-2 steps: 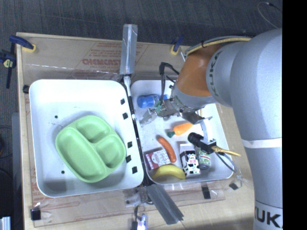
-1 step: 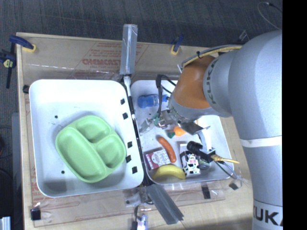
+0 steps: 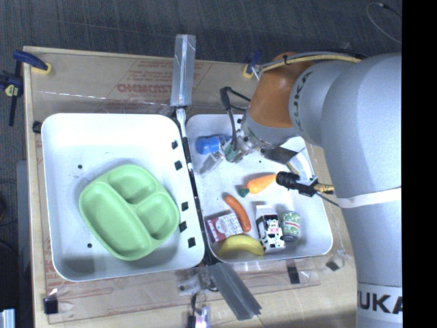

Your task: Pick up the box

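Camera view from up high, looking down on a brown worktop [image 3: 102,87] with two white bins side by side. In the left bin [image 3: 51,132], a green plate [image 3: 130,210] with three parts. In the right bin [image 3: 319,243], lots of small things. At the front of that bin, a red box [image 3: 222,225], lying flat near the wall between the bins. Just beside it, a yellow banana [image 3: 240,246] along the front wall. Right of the banana, a small black-and-white box [image 3: 271,232], standing up and touching a little green can [image 3: 291,225]. Above the red box, an orange-red sausage shape [image 3: 237,212], and past that an orange carrot [image 3: 261,182]. Up at the back of the bin, a blue thing [image 3: 208,144]. Big grey arm [image 3: 355,135] reaching in from the right. Tool [image 3: 234,152] down low at the back of the right bin, just beside the blue thing, well apart from both boxes. Open or closed, cannot tell from up here. Nothing seen gripped.
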`<state>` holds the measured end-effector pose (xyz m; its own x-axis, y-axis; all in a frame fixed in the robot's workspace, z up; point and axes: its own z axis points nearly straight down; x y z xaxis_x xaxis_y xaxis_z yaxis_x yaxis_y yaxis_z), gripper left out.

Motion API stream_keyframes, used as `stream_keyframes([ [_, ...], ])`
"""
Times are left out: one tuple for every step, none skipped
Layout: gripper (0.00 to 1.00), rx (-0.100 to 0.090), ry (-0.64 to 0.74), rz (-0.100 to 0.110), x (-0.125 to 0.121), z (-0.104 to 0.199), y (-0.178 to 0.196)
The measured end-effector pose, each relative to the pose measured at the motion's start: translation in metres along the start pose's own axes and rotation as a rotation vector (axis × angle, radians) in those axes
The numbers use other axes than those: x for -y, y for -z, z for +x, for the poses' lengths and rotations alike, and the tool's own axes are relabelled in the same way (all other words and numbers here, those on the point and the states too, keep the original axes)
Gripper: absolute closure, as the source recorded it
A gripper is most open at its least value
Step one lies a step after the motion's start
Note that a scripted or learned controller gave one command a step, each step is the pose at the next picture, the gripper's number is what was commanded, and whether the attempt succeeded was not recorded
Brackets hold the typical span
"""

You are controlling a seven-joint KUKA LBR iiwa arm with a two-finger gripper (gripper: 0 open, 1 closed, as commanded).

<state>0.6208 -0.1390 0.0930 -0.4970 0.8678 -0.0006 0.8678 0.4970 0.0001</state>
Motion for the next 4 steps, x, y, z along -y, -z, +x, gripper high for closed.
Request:
stream_keyframes([
  [1.00,0.002,0.004,-0.001,-0.001,0.000,0.011],
  [0.00,0.002,0.004,-0.001,-0.001,0.000,0.011],
  [1.00,0.004,0.008,-0.002,-0.002,0.000,0.022],
  [1.00,0.007,0.011,-0.004,-0.003,-0.001,0.032],
])
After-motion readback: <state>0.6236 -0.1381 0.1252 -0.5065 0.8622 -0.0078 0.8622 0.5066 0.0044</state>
